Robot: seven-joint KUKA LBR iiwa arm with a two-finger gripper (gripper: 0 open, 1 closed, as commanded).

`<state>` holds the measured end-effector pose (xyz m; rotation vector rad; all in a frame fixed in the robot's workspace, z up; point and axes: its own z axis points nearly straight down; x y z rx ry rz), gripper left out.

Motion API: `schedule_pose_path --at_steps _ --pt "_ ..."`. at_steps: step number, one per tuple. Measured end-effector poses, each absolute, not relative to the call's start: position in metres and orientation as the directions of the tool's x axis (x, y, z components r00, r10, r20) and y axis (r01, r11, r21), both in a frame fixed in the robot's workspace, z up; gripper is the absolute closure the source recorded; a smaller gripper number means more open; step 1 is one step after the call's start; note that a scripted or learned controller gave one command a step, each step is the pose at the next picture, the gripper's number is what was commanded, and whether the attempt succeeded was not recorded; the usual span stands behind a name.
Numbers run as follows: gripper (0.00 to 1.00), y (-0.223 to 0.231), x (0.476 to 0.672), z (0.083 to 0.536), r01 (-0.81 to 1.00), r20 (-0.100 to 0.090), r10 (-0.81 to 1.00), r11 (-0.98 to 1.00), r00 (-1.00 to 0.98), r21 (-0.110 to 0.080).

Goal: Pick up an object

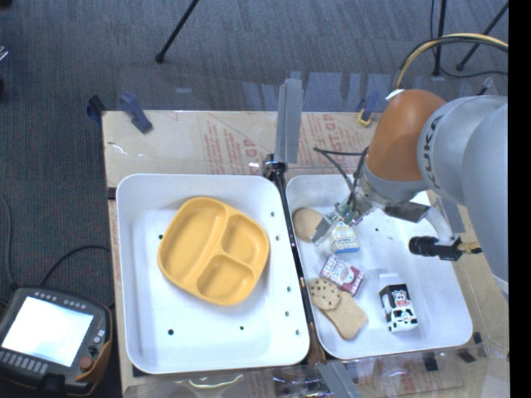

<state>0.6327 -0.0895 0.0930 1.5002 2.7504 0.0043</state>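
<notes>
the pick is judged to be in its early part: nothing is seen lifted, and every object lies on a bin floor. the pincer (338, 219) is found low in the right bin (452, 305), in its far left part, just above a small pale carton (346, 240) and just beside a tan oval piece (305, 221) that lies close to the bin's left wall. whether the pincer is apart or together cannot be told, since its tip is small and blurred against the things beneath it. no object can be said to be held.

the small pale carton is taken as the likely target, being nearest the tip. whether it is touched cannot be told. nearer the front of the same bin a red and white packet (342, 275), a chip cookie (323, 293) overlapping a tan slab (350, 319), and a black and white carton (399, 308) are laid out, all apart from the pincer. in the left bin (141, 222) a yellow divided plate (214, 249) lies well apart from the arm.

by this reading the approach is done, while a firm grip and a lift clear of the bin floor are left to be made. a slip is thought possible, as the carton and the oval piece are crowded close together.
</notes>
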Motion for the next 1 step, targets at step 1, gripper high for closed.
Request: schedule_pose_path --at_steps 1 --pt "1.00 -0.0907 0.6354 0.1062 0.840 -0.014 0.840 0.542 -0.542 0.013"
